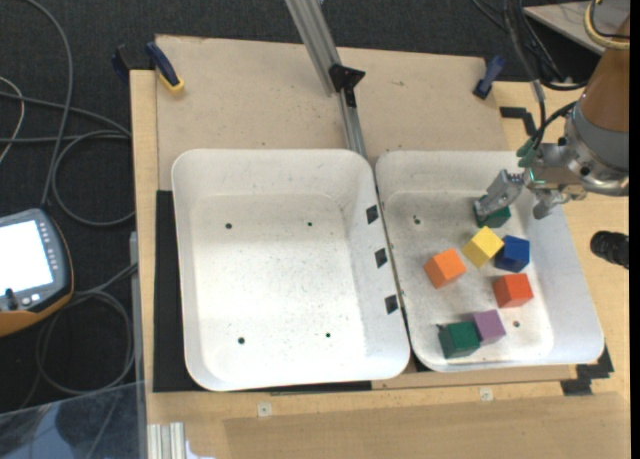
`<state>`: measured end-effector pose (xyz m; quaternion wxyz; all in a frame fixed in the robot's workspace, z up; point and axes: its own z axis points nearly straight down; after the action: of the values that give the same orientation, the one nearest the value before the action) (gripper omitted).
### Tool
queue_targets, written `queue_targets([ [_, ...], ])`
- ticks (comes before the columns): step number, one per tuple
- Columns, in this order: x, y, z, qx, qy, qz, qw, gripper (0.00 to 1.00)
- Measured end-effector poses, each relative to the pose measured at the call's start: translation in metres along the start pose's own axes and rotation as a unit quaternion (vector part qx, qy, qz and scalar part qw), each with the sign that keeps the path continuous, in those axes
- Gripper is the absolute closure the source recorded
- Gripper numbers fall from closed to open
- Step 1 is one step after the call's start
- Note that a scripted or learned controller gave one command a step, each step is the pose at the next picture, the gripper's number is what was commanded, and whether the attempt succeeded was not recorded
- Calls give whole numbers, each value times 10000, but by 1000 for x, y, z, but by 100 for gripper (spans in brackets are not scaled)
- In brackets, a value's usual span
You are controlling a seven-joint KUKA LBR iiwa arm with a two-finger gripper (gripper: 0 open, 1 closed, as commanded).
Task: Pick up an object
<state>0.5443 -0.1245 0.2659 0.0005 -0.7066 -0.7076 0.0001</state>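
Claw (520, 195) spread wide over right bin (570, 247), one finger touching dark green block (492, 214), nothing gripped.

Arm (610, 117) cut off by right edge.

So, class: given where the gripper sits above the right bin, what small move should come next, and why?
Probably a short shift toward the yellow block, then down. The gripper hovers in the right bin beside a dark green object, with the blocks clustered just beyond; nothing visibly sits between its fingers.
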Motion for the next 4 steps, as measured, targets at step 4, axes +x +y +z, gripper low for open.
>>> queue_targets([
  [4,15,3,169,28,9,4,10000,0],
])
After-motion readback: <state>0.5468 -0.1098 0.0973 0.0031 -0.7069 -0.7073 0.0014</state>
